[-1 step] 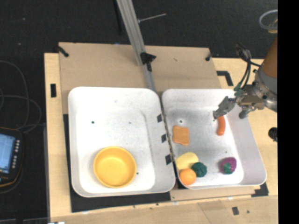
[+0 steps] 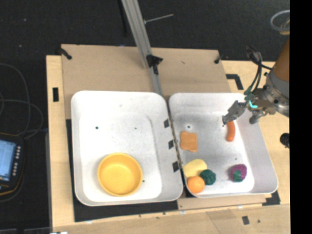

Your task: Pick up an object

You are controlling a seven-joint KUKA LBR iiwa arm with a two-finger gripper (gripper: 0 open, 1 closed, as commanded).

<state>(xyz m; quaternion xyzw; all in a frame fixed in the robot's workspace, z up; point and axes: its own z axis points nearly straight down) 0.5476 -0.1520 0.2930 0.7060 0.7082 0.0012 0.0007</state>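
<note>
1. Left bin (image 2: 87, 111): well away from the gripper, across the divide; holds one yellow bowl (image 2: 120, 173) at its near end.
2. Right bin (image 2: 204, 106): the gripper's own bin; every small item lies here.
3. Gripper (image 2: 243, 112): over the right bin's far right part, fingers spread wide, nothing between them.
4. Tan square piece (image 2: 189, 141): inward of the gripper, toward the divider.
5. Yellow piece (image 2: 194, 167), orange ball (image 2: 196, 184), dark green piece (image 2: 208, 176): a touching cluster, far from the gripper in the near corner.
6. Purple piece (image 2: 238, 172): nearer the camera than the gripper, alone.
7. Orange carrot-like piece (image 2: 230, 131): likeliest target, just beside the finger on that side.
8. Risk: that finger looks to sit almost over the slim carrot-like piece; descending so could nudge it aside, not straddle it.
9. Markings: none legible.
</note>
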